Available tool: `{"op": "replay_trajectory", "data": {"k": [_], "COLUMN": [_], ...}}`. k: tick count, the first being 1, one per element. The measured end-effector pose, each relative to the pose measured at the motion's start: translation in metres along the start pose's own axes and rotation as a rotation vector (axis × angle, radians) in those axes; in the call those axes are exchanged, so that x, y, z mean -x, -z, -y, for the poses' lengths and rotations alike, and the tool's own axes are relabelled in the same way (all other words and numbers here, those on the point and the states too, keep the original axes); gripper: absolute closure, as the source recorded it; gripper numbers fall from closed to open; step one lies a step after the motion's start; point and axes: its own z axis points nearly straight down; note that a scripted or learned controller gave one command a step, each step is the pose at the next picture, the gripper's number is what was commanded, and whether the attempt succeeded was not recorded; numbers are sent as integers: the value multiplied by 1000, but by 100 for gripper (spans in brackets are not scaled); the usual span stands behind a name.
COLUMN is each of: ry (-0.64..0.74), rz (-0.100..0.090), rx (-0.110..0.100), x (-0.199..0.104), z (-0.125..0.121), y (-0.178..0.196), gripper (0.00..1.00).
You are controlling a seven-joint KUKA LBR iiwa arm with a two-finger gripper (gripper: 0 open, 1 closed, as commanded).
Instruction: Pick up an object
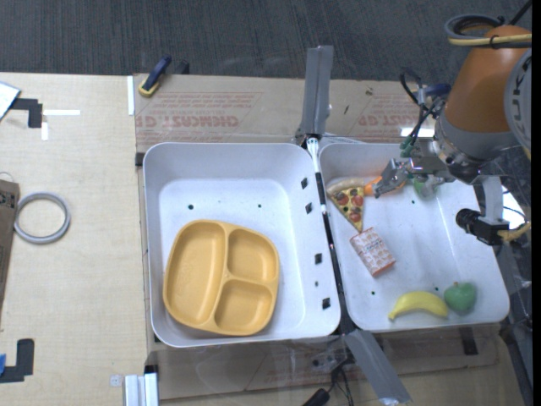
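Hand [390,178] low over right bin [482,299], just beside pizza slice [349,202]; yellow tray [222,277] in left bin [161,184].

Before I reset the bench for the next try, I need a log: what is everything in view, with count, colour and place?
divided plate: 1, yellow, in the left bin
left bin: 1, white, middle of the bench
right bin: 1, white, beside the left bin
pizza slice: 1, yellow crust with red and green toppings, far left of the right bin
small packet: 1, red and white, middle of the right bin
banana: 1, yellow, near edge of the right bin
green fruit: 1, green, right of the banana
tape roll: 1, grey, on the bench at left
clamp: 1, blue and yellow, far edge of the bench
claw: 1, grey, just right of the pizza slice
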Motion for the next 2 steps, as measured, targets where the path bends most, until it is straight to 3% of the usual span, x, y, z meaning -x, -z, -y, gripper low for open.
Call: {"op": "replay_trajectory", "data": {"k": [1, 2], "ry": [-1, -62], "rz": [1, 2], "rx": [-1, 2], "x": [1, 21], "z": [0, -17], "y": [9, 210], "gripper": [100, 100]}}
